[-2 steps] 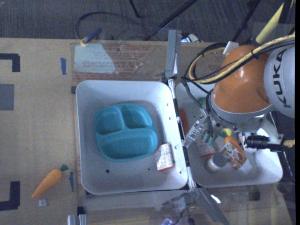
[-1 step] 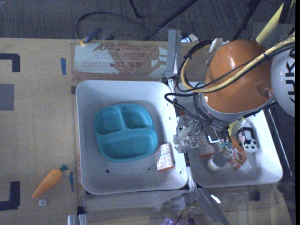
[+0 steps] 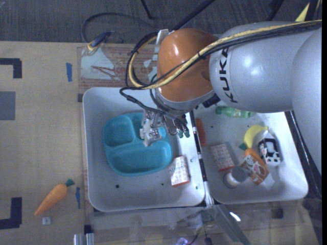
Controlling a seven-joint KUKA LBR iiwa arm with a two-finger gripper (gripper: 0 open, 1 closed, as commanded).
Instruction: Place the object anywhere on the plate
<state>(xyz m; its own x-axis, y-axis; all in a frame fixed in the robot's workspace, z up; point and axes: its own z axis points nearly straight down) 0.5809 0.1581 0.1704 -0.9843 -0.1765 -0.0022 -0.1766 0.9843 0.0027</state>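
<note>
The gripper (image 3: 150,131) hangs over the blue plate (image 3: 125,154) in the middle of the frame. I cannot tell its grip. A carton (image 3: 179,171) lies just right of the plate.

A light wooden bench top (image 3: 41,152) is seen across the left and middle. Above the bench top, a dark grey carpeted floor (image 3: 66,6) is laid, crossed by black tripod legs (image 3: 143,1) and a looping black cable (image 3: 110,22). On the bench top, black tape corners (image 3: 13,65) and short blue tape strips (image 3: 69,71) are stuck. A grey square patch (image 3: 7,105) is set at its left edge.
</note>
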